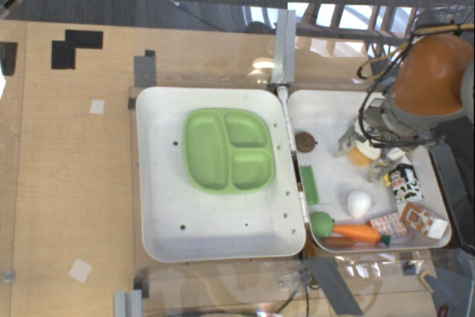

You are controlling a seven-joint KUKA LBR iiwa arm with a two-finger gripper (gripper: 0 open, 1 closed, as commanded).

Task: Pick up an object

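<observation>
Camera view: the end effector (pixel 369 150) is lowered into the right bin (pixel 326 111), over a pale yellow object (pixel 361 154); its opening cannot be determined. A white egg (pixel 359 203) lies below it, a toy carrot (pixel 355 233) farther below, and a green divided plate (pixel 227 150) well left.

Glossy green plastic tray (pixel 226 151)
</observation>
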